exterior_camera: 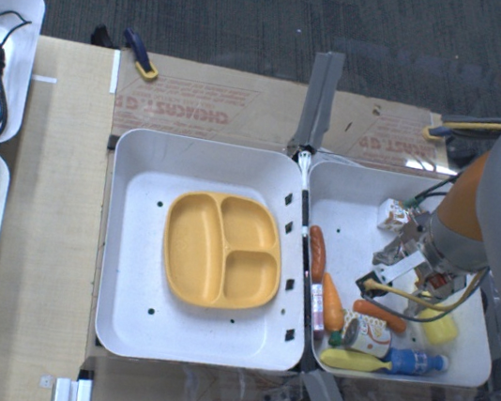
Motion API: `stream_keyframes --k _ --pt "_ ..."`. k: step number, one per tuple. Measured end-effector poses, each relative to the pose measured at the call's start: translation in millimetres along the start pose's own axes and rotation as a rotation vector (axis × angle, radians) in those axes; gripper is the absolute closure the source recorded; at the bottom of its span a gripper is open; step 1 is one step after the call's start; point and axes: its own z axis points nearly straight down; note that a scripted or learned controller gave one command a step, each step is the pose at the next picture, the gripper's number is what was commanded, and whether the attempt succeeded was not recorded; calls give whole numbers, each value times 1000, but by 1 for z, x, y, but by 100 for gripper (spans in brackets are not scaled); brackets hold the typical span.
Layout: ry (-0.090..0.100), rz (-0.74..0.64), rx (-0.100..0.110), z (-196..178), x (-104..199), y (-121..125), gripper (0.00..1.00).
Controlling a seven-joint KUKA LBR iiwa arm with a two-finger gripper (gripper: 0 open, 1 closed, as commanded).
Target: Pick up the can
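The can (367, 335) is small, with a pale label and a dark end, and lies on its side near the front of the right bin (356, 195). It is wedged between a carrot (333, 300), a red-orange pepper (380, 314) and a banana (353, 360). My gripper (400, 253) hangs over the middle right of that bin, behind and slightly right of the can and apart from it. Nothing shows between its fingers.
A sausage (317, 248) lies along the right bin's left wall. A blue bottle (414, 363) and a yellow block (439, 329) sit at its front right, and a white crumpled packet (394, 212) at the back. The left bin (128, 250) holds a yellow divided plate (222, 250).
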Motion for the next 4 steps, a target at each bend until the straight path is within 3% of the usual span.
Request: stream_keyframes --k 1,2,3,4 --pt "1 165 -1 -5 22 56 0" --pt "-9 175 22 -15 32 122 0" --pt "-2 275 17 -1 45 129 0" --pt "2 325 0 3 48 120 0"
